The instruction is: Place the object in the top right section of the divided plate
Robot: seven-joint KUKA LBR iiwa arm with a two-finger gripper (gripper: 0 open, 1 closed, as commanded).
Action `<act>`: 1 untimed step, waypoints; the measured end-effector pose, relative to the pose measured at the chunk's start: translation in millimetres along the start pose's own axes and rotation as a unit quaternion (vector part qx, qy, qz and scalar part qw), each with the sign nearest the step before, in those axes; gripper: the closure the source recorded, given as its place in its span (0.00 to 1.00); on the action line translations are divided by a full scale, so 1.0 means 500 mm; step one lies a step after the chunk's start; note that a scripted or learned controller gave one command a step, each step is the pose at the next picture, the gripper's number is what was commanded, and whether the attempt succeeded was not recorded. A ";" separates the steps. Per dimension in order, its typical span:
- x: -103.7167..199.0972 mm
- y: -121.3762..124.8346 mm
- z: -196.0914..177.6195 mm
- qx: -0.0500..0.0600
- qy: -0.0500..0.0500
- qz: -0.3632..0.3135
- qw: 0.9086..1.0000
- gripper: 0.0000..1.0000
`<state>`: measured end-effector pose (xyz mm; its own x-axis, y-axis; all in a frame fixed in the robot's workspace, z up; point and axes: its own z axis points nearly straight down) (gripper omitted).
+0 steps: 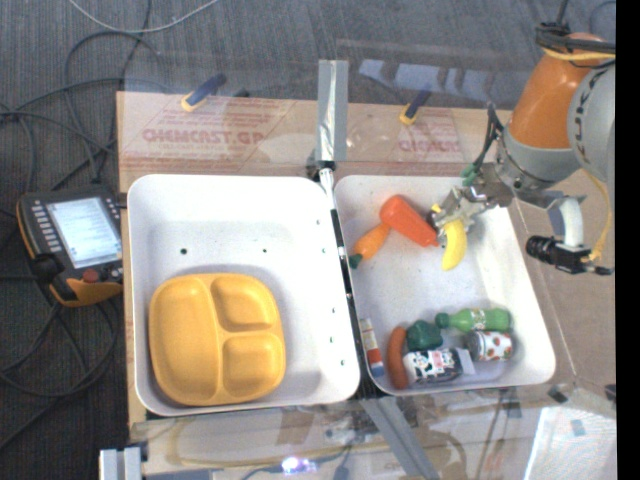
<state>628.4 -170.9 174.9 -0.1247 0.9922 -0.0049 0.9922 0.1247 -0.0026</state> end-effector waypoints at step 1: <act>0.205 -0.064 -0.024 0.000 0.003 0.024 1.000 1.00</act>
<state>583.8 -73.0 186.7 -0.0771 0.9970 0.0009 0.9970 0.0771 -0.0028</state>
